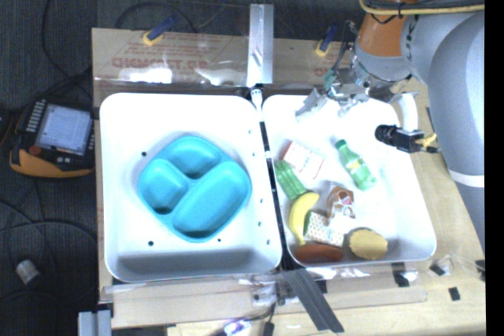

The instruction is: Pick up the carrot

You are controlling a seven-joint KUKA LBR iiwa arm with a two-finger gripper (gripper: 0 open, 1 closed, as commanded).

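Note:
The carrot looks like the reddish-orange long piece lying against the front wall of the right bin, partly under a small patterned box. My gripper hangs over the far edge of that bin, well away from the carrot. Its two grey fingers are spread apart, open, with nothing between them.
Crowded around the carrot are a banana, a potato and a snack packet. Farther back lie a green vegetable, a pink-white box and a green bottle. The left bin holds a blue divided plate.

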